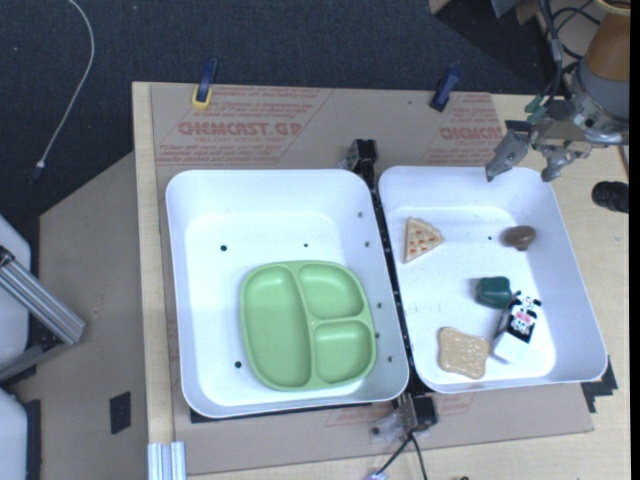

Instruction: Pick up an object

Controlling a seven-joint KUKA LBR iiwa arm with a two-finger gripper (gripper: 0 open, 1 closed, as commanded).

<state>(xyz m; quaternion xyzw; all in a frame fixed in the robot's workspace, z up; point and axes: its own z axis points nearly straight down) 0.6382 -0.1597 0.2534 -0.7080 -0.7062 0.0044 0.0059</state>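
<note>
Above the right bin's (575, 268) far edge your tool (524, 164) hangs open, empty; pizza slice (421, 238) and the rest lie unpicked.

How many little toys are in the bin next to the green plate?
5, all in the right bin: pizza slice at the far left, brown lump at the far right, teal block in the middle, cow carton beside it, toast nearest.
</note>
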